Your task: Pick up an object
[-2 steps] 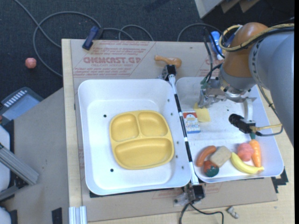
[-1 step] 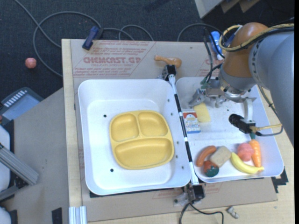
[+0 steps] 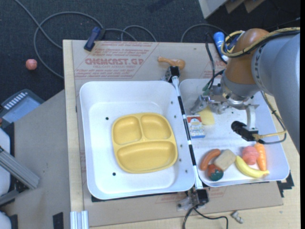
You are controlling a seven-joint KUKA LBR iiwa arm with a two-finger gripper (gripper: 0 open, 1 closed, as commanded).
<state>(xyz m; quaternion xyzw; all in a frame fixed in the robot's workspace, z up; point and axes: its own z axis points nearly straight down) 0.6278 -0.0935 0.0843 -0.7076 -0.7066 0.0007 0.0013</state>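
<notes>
Low over the far part of the right bin [image 3: 281, 168] hangs the gripper [image 3: 208, 105], its metal fingers pointing left toward the divider, and from this slanted view I cannot tell whether it is released or clenched. Just below its tip lies a pale yellow piece [image 3: 207, 117], close enough that it may be touching, though nothing clearly sits between the fingers. Left of that piece and a little nearer rests a small carton [image 3: 195, 126] with red and blue print, against the bin's left wall. Farther toward the near edge lie a sausage [image 3: 209, 159], a bread slice [image 3: 225, 160], a green round piece [image 3: 215, 174], a banana [image 3: 250, 168], a pink fruit [image 3: 249, 153] and a carrot [image 3: 261, 156], bunched together. The left bin [image 3: 90, 109] holds a yellow divided tray [image 3: 143, 142]. The step in hand looks like the reach onto a target, probably the pale yellow piece. Next would come settling the fingers astride it, closing, then lifting straight up; being small and smooth-looking, it could slip aside toward the carton.
</notes>
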